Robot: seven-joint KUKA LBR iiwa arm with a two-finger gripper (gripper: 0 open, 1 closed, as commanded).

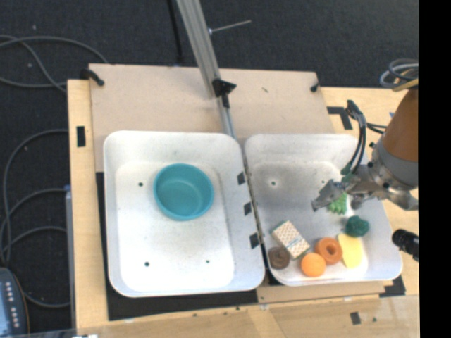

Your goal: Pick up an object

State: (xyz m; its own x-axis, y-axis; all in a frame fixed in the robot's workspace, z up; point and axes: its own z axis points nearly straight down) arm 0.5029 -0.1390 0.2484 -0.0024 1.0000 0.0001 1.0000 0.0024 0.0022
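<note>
Orange ball lies near — jaws perhaps touching green thing.

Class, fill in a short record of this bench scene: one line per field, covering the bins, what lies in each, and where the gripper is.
left bin: teal bowl
right bin: green item, dark green ball, yellow block, orange ring, orange ball, patterned box, brown disc
gripper: over the right bin, by the green item
grasp: cannot tell

One fixed camera above looks down slantwise on both white bins.
</note>
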